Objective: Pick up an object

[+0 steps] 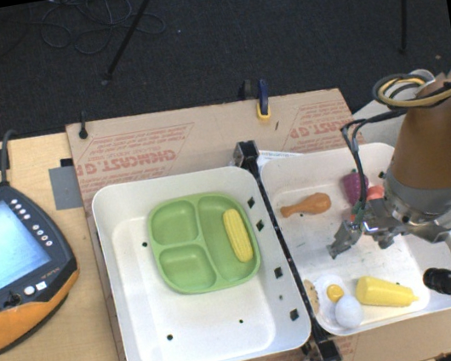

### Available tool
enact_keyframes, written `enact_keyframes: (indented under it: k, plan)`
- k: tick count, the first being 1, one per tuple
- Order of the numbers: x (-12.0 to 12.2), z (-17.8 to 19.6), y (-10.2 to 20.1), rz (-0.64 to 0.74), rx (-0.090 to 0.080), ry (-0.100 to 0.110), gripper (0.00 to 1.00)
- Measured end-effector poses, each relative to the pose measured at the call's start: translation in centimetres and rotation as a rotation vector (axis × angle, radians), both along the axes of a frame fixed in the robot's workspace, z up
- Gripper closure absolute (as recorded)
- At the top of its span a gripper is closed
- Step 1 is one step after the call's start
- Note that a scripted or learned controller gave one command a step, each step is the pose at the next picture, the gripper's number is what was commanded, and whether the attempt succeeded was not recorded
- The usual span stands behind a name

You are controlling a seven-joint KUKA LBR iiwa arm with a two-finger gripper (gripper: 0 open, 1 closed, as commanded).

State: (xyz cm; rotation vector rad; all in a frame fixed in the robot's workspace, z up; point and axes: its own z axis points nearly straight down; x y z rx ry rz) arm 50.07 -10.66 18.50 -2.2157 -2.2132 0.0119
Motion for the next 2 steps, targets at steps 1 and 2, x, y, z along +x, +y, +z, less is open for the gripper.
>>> enact_keyframes:
  k: [1,2]
  plan:
    - [0.3,0.5,0.0,0.001,-0.002,-0.011,0.0]
    - [-0.3,-5.9,-0.2,0.002,0.001,-0.002,0.0]
